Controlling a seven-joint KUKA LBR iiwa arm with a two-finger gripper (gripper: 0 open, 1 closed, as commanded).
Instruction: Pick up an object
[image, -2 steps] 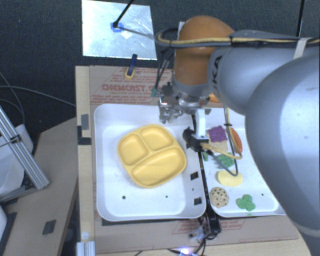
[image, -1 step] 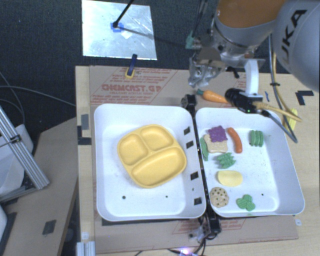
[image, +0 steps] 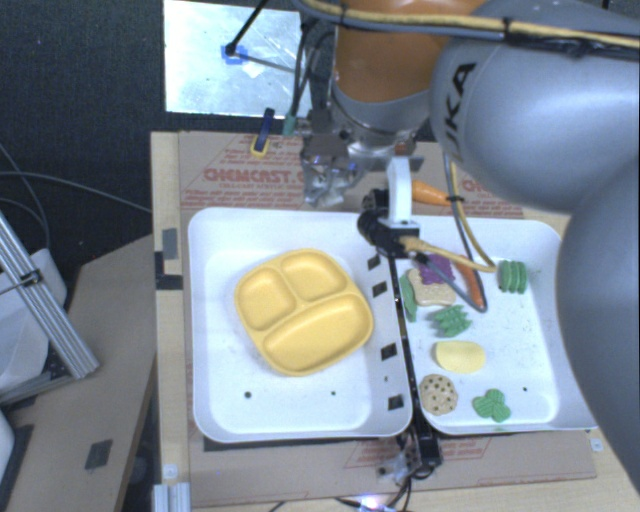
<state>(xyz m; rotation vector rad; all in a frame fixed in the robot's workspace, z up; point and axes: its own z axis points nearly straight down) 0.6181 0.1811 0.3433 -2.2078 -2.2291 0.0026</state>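
Gripper hangs above the far rim of the left bin; I cannot tell how far open it is, and nothing shows in its hold. The nearest object, the yellow divided plate, lies just camera-side of it. Dropping straight down would likely strike the rim and miss.

"CHEMCAST" on brown sheet; "KA" on arm.
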